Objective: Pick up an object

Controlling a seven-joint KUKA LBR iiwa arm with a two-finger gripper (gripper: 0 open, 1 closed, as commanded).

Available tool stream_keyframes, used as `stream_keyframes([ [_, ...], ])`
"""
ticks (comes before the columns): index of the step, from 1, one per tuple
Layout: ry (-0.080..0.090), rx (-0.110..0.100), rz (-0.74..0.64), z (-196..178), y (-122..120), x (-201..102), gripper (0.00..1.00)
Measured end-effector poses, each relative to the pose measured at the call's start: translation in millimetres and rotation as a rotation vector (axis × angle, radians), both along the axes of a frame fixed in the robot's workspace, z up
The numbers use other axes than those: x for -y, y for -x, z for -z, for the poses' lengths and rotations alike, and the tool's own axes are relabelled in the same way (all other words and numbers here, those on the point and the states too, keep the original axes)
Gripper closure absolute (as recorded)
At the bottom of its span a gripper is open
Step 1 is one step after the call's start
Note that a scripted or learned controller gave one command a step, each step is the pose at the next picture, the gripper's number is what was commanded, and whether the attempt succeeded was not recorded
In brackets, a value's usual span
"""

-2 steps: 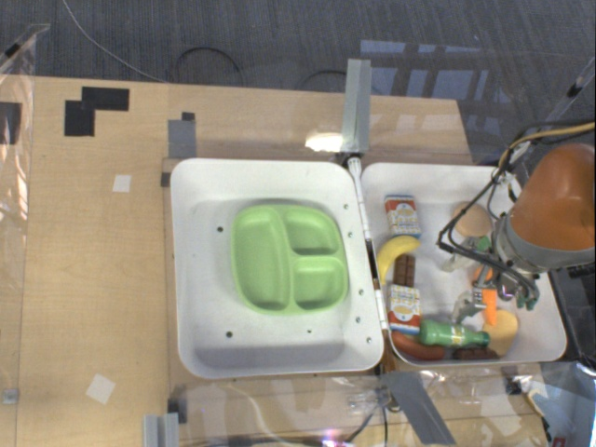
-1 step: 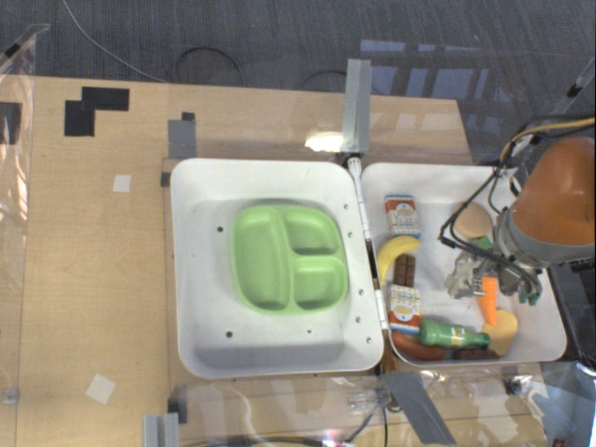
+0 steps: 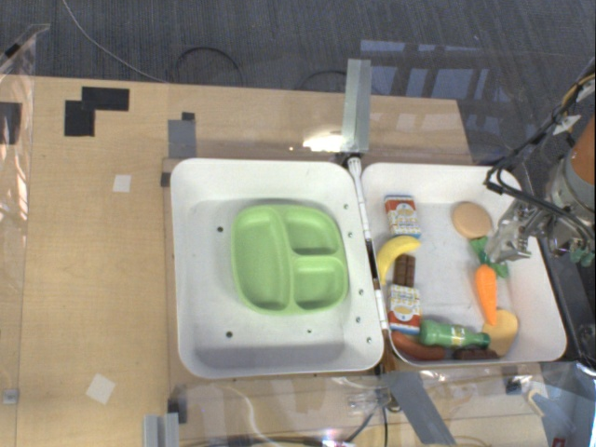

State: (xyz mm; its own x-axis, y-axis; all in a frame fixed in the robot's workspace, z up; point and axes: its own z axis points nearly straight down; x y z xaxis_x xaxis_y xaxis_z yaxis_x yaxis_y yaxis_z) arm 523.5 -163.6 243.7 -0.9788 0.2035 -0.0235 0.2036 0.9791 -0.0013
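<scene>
Camera view: toy carrot (image 3: 487,291) in the right bin (image 3: 540,343), orange body with green leafy top, near the bin's right side. Long axis runs roughly front to back, leaf end toward the worktop's far edge, tip toward the near edge, tilted slightly. Tip touching a yellowish rounded piece (image 3: 503,324) by the bin's near right corner. Round tan disc (image 3: 472,218) just beyond the leaves.

End effector (image 3: 510,243) reaching in from the worktop's right edge, low over the right bin, just above the carrot's leaf end; metal fingers angled down and left. Finger opening: cannot tell. Nothing seen between them. Cables looped around the wrist.

Along the right bin's left side: banana (image 3: 395,253), two labelled packets, green bottle (image 3: 453,334) lying crosswise near the front. Left bin (image 3: 200,343) carrying a green divided plate (image 3: 253,287).
</scene>
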Motion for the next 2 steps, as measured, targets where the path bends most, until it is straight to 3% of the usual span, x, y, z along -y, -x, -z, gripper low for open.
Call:
stream_keyframes([
  [1, 0.0, -0.012, -0.219, -8, -86, 15, 1.0],
  [2, 0.003, -0.005, -0.226, -82, -148, 26, 1.0],
])
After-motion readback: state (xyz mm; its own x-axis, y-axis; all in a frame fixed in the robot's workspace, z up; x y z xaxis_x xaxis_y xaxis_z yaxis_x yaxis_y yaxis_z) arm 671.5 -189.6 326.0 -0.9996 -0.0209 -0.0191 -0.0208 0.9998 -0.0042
